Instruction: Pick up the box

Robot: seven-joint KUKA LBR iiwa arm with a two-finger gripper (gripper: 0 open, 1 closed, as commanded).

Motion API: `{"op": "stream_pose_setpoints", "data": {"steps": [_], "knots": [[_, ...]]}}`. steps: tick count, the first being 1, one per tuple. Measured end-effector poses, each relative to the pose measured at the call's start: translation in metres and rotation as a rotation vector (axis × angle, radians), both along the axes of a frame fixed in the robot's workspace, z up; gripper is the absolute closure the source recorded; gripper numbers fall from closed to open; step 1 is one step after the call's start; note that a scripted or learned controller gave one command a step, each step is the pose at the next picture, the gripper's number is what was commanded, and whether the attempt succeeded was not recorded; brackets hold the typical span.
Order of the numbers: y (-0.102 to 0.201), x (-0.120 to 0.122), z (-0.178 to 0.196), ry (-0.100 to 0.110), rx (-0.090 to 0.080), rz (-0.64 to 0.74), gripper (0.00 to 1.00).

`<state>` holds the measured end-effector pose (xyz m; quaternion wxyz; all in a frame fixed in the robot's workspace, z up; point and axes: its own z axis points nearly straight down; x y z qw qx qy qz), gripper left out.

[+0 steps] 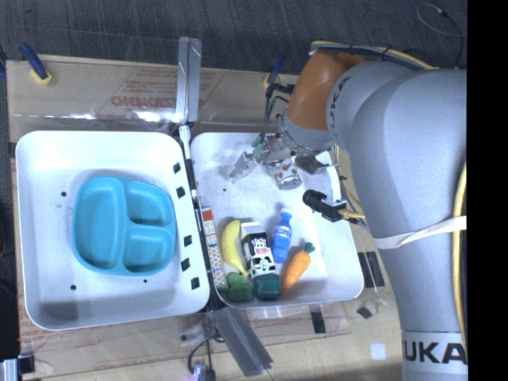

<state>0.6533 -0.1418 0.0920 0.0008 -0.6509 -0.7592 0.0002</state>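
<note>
Across the bench [71, 86], claw [252, 159] hangs released, nothing between its fingers; below it, box [257, 248] stands wedged between banana [231, 244] and bottle [281, 232].

Tool [255, 155] over right bin [337, 288], box [258, 252] beside banana [230, 244]

Box [256, 250] between banana [230, 244] and bottle [281, 232], right bin [343, 280].

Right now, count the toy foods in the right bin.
3, maybe more hidden: banana by the left wall, carrot at the front right, broccoli at the front beside the box.
</note>
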Motion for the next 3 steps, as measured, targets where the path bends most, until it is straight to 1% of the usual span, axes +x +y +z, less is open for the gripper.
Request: {"op": "stream_pose_setpoints", "data": {"steps": [1, 2, 3], "knots": [[0.044, -0.072, -0.001, 0.002, 0.000, -0.053, 0.00], [0.048, -0.010, 0.000, -0.001, 0.000, 0.068, 0.00], [0.049, -0.009, 0.011, -0.002, 0.000, 0.072, 1.00]]}}
